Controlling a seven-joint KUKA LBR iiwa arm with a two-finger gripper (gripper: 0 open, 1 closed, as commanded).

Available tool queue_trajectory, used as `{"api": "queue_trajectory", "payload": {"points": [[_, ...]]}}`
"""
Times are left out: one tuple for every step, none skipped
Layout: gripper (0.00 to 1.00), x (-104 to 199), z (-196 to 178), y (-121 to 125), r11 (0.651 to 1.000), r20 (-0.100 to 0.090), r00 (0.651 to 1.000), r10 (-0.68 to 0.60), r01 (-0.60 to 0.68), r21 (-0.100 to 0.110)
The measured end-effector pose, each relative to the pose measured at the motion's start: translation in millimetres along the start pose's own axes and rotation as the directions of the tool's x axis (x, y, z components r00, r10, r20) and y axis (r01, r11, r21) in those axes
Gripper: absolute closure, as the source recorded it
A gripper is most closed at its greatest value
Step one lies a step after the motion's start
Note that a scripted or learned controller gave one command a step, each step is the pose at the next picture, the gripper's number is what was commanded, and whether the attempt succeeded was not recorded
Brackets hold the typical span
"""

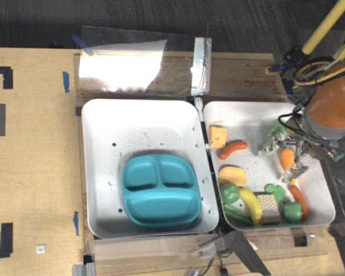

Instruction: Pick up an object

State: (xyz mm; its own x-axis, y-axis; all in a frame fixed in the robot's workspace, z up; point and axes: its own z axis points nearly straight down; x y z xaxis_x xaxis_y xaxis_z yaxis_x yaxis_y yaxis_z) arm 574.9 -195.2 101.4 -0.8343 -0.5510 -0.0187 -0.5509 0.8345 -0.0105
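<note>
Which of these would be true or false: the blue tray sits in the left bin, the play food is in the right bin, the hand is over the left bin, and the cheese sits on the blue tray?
1. The blue divided tray lies in the left bin. True.
2. The play food is in the right bin. True.
3. The hand is over the left bin. False: it is over the right bin, around an orange carrot-like piece.
4. The cheese wedge sits on the blue tray. False: it lies in the right bin, near the red sausage.
</note>
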Motion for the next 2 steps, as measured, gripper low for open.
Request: {"api": "queue_trajectory", "payload": {"points": [[0.0,9,13,-2,0.999,-0.01,0.999,0.036,-0.036,-0.007],[0.0,52,11,11,0.994,-0.008,0.994,0.106,-0.106,0.0]]}}
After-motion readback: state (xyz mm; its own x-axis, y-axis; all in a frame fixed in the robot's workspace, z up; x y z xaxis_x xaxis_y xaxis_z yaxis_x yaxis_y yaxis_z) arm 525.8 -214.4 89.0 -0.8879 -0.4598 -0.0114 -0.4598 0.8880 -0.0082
